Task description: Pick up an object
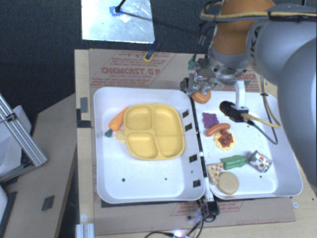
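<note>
Camera view: grey arm with orange band reaches in from the right; its gripper (pixel 200 86) sits low over the far-left corner of the right white bin (pixel 287 182), directly at a small orange rounded toy piece (pixel 201 96). The piece lies just beneath the metal fingers, at the bin's far edge beside the divider; whether it is clamped or merely touched, cannot tell, and the finger spacing is hidden by the wrist hardware. Judged step: the grasp attempt itself, at or near contact. Next move calls for a firm closure on the orange piece, then a straight lift clear of the bin wall. Other items in the right bin: purple grape cluster (pixel 210 119), red sausage (pixel 218 129), green pepper-like piece (pixel 234 161), round tan cookie (pixel 228 183). Left white bin (pixel 104 182) holds a yellow divided plastic tray (pixel 151 131) with an orange carrot (pixel 117 119) touching its left side. Surface: cardboard-lined bench (pixel 133 69); dark floor behind, a shiny metal sheet (pixel 117 15) at the far side.
</note>
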You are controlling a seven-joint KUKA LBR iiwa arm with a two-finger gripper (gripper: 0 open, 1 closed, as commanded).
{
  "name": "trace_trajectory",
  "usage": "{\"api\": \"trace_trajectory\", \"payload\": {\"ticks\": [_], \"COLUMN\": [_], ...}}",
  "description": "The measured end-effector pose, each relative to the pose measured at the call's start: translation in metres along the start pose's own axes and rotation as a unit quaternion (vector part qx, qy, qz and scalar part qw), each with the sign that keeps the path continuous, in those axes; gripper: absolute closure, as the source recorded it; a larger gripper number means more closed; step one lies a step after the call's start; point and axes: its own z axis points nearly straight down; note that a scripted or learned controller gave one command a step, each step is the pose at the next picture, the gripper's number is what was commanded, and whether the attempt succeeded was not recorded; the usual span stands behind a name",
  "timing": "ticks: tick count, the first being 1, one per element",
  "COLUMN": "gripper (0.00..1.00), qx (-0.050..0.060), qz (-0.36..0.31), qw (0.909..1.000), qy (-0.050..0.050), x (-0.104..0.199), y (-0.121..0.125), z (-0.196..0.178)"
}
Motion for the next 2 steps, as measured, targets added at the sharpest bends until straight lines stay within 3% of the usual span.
{"api": "trace_trajectory", "payload": {"ticks": [1, 2], "gripper": [1.00, 1.00], "qx": [0.002, 0.000], "qz": [0.003, 0.002], "qw": [1.0000, 1.0000], "qy": [-0.001, 0.000], "x": [-0.002, -0.005], "y": [-0.012, 0.005], "z": [0.010, 0.011]}}
